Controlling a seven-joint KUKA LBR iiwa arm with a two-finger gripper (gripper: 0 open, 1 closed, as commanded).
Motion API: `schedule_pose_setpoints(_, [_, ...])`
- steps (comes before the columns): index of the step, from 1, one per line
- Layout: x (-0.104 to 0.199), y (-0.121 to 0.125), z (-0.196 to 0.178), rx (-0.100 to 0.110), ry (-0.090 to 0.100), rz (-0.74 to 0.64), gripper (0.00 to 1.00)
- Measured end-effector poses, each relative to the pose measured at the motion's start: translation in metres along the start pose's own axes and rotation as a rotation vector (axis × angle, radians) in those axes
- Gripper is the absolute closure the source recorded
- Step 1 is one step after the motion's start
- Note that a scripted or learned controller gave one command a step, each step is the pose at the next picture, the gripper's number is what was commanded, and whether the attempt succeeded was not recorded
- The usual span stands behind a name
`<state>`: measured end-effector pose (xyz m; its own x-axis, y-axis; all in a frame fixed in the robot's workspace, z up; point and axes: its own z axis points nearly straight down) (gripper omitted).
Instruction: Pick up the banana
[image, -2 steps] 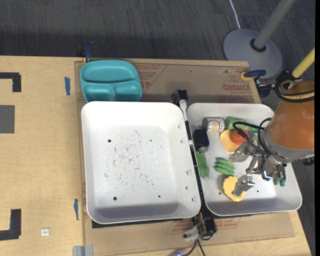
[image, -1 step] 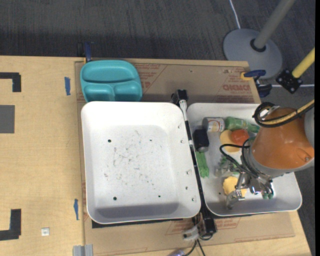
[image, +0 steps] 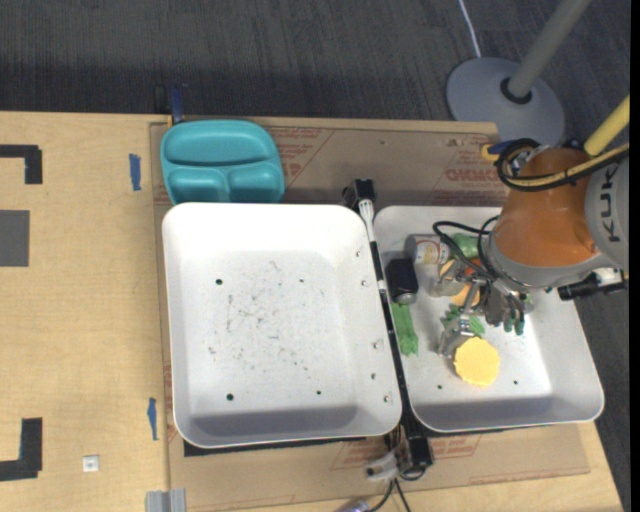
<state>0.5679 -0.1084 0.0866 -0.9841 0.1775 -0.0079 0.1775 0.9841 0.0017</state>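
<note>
The one yellow thing in view (image: 477, 363) is a rounded lump lying in the right bin (image: 560, 400), toward its front; it looks like the banana seen end on. My gripper (image: 458, 330) hangs low over the right bin, right at the yellow lump's upper left edge. From this angle I cannot see whether it touches the lump. The orange wrist band (image: 540, 220) and cabling hide much of the gripper's body.
A green strip (image: 404, 328) lies along the right bin's left wall, with a black item (image: 400, 276) behind it. Small mixed objects (image: 432, 255) sit at the bin's back. The left bin (image: 190, 300) adjoins. A teal tray (image: 222, 160) stands behind it.
</note>
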Motion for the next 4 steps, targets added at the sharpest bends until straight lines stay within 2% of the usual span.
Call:
schedule_pose_setpoints(1, [0.041, -0.032, -0.072, 0.000, 0.003, -0.366, 0.00])
schedule_pose_setpoints(2, [0.078, -0.010, 0.000, -0.001, 0.004, -0.365, 0.00])
schedule_pose_setpoints(3, [0.028, 0.012, -0.168, 0.001, 0.001, -0.191, 0.00])
schedule_pose_setpoints(4, [0.061, 0.065, -0.113, -0.001, 0.006, -0.419, 0.00])
